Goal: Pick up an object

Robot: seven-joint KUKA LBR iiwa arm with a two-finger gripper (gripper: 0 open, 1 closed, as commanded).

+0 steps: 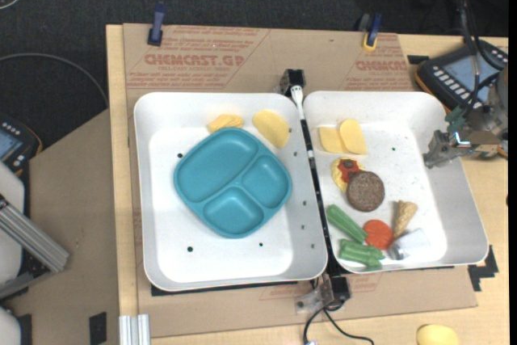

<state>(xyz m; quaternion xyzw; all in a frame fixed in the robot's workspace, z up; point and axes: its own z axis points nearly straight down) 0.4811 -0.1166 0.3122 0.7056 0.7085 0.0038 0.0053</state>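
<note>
Hand at the right bin's edge
The hand, grip unreadable, hovers mid-right; the brown patty lies down-left of it.

Two bins side by side on bench, touching along a middle seam. Left bin: divided plate at centre, two food pieces behind it near the back wall, one left of the other. Right bin: two slices at back left, patty in front of them, small piece touching its back-left edge. Cone right of patty. Bean pods at front left, round piece between pods and cone. Gripper over right bin's right rim.
</note>
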